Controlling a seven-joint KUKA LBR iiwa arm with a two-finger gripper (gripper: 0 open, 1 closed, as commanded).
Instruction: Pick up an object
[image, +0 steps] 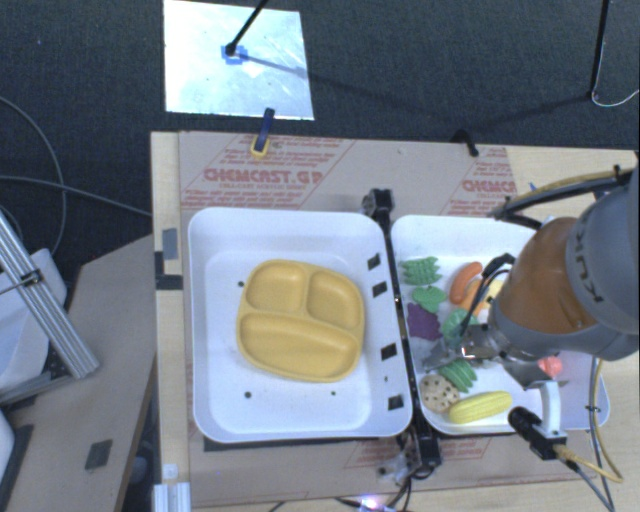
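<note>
The right bin (440, 232) holds several toy foods: a green leafy piece (420, 270), an orange carrot-like piece (465, 282), a purple grape bunch (422, 322), a green piece (460, 375), a cookie (436, 392) and a yellow corn cob (480, 406). My gripper (457, 350) hangs low over the middle of this bin, just above the green piece and beside the grapes. The grey and orange arm (560, 290) covers the bin's right half. Nothing shows plainly between the fingers.
The left bin (215, 300) holds a yellow divided plate (300, 320). A black divider with clips (392, 310) runs between the bins. Cardboard lies under both bins. A pink item (551, 367) peeks out under the arm. Cables trail at the bench's lower right.
</note>
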